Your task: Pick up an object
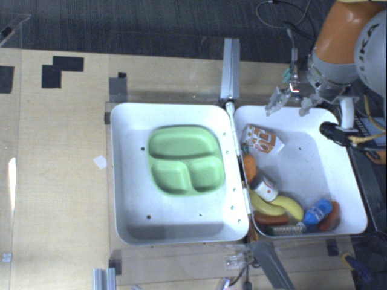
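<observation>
The gripper (289, 102) is hovering over the far edge of the right bin (354, 189), its fingers spread apart and gripping nothing. A small carton (261, 139) is lying near that bin's far left corner. A carrot (248, 167), banana (279, 206) and blue bottle (317, 212) are crowding its near edge. A green divided tray (184, 159) is sitting in the left bin (127, 180).

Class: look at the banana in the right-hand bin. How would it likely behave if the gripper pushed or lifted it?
The banana looks curved and smooth, so it may pivot or slip when nudged. It lies packed against neighbouring items near the right bin front wall, so a push would probably shift those too.
</observation>
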